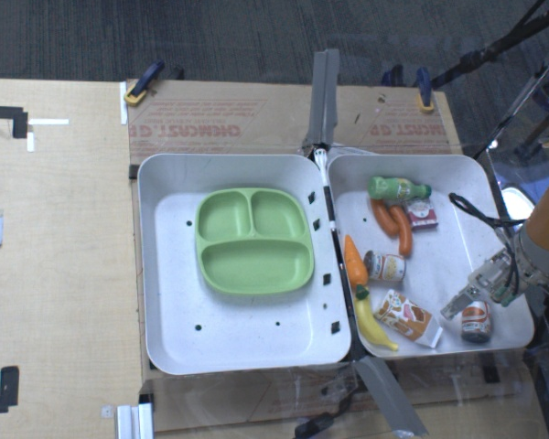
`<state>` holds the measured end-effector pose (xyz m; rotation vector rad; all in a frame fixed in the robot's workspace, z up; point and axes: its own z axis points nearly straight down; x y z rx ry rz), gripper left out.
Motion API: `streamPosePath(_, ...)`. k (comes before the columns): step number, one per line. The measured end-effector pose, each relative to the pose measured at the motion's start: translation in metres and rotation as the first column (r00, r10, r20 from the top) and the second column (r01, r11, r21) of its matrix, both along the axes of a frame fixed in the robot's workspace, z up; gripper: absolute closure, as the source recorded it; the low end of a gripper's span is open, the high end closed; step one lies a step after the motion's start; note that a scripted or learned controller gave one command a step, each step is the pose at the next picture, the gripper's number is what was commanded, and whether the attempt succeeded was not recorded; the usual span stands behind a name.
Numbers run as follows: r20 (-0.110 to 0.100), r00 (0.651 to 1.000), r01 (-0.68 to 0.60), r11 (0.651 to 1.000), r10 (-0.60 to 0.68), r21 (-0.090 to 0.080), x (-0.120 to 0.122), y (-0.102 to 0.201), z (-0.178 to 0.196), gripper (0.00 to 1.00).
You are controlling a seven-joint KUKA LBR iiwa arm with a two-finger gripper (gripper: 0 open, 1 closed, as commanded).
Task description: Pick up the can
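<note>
A small can (476,322) with a red and white label stands in the front right corner of the right bin (457,176). My gripper (468,297) reaches in from the right edge and hangs just above and slightly left of this can, its tip slanting toward the bin floor. The view does not show the can between its tips. A second small tin (385,266) with a pale label lies on its side near the middle of the same bin.
The right bin also holds a green bottle (398,188), two sausages (394,224), a carrot (354,261), a banana (370,325), a snack packet (408,319) and a small red packet (424,216). A green divided plate (253,241) sits in the left bin (165,273). A black cable (480,216) crosses the right bin.
</note>
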<state>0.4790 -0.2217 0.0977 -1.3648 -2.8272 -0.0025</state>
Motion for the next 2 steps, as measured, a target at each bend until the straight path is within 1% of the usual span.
streamPosePath(1, 0.002, 0.999, -0.037, 0.999, 0.037, -0.002, 0.056, 0.0, -0.007, 0.0)
streamPosePath(2, 0.0, 0.99, -0.138, 0.99, 0.138, -0.001, 0.005, 0.0, -0.007, 0.0)
